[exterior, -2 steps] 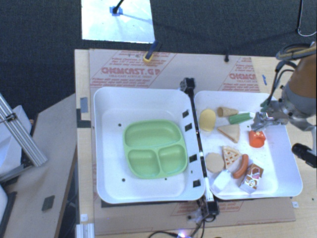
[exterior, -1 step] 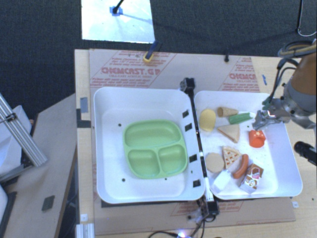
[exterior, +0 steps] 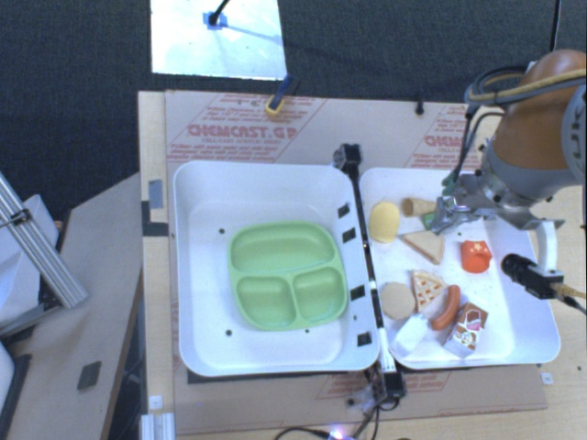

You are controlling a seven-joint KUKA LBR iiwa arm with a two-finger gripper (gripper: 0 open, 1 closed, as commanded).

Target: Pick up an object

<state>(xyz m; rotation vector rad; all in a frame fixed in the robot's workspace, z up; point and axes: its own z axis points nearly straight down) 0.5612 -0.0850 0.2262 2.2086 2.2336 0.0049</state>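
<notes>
1. Bins. The left bin (exterior: 183,273) is holding a green divided tray (exterior: 284,273) near its middle. Bare white floor is showing on all sides of the tray, widest along the far edge and the left wall. The right bin (exterior: 527,333) is sitting against the left bin, their adjoining rims touching along a row of black clips (exterior: 362,246).

2. Objects to pick. All are lying in the right bin, crowding its left half.
- A yellow rounded piece (exterior: 384,220) is lying close to the shared rim.
- A small tan piece (exterior: 419,206) is sitting just beside it, toward the far edge.
- A bread wedge (exterior: 424,245) is lying just nearer than these two.
- An orange-red piece (exterior: 475,256) is standing apart, toward the bin's middle.
- A tan disc (exterior: 397,300), a pizza slice (exterior: 426,290) and a sausage (exterior: 445,306) are clustering together near the front.
- A small carton (exterior: 466,326) and a white piece (exterior: 410,335) are lying at the near rim.

The right half of this bin's floor is offering the most open room.

3. Arm. The arm (exterior: 537,136) is reaching in from the right over the far right corner of the right bin. The gripper (exterior: 447,214) is pointing down and to the left, hanging between the tan piece and the bread wedge, close to both. Whether it is apart, together or clamped on anything cannot be told.
</notes>
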